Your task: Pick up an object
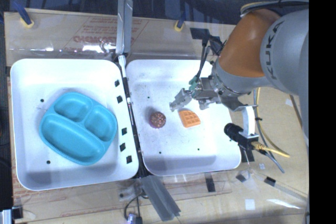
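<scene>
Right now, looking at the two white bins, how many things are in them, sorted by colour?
Blue: 1, the divided tray in the left bin.
Brown: 1, the round patty in the right bin.
Orange: 1, the waffle piece in the right bin, just below the gripper.
Total: 3

bench [63,29]: wood-toned | bears left bin [21,165] | right bin [157,68] | side by side
</scene>
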